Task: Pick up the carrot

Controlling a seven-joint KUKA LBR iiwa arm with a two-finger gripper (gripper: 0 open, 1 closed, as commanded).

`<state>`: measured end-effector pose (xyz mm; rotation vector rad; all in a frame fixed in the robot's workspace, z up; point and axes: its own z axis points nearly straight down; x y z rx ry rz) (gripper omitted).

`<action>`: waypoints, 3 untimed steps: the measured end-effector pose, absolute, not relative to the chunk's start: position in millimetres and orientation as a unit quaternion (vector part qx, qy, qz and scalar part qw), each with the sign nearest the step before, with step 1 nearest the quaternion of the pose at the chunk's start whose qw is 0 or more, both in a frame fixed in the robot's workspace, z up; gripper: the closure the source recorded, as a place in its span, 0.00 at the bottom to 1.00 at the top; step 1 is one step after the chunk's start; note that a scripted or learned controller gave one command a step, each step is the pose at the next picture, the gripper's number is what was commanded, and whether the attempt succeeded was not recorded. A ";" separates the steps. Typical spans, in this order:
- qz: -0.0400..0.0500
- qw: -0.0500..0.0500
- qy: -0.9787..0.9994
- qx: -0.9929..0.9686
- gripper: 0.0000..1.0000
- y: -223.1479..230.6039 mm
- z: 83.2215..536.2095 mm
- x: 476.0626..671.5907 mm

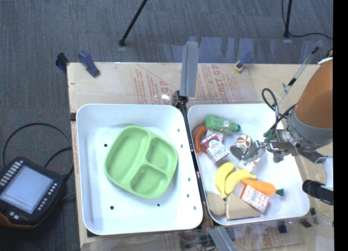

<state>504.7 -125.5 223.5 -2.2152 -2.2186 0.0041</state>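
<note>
The carrot (261, 186), a smooth orange taper with a green tip, lies in the right bin (298, 190) just beyond a small orange carton (253, 197) and beside curved yellow bananas (231, 177). Farther back, the hand (255, 152) hovers low; its spread cannot be told.

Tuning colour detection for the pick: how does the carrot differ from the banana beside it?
The carrot is orange with a green stem end; the banana is yellow. The carrot is straight and tapered, lying roughly level in the view; the banana is curved and looks thicker. The carrot lies nearer the arm. Both sit in the right bin, touching.
</note>
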 end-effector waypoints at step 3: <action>0.001 0.002 -0.686 -0.727 1.00 -91.0 208.9 497.0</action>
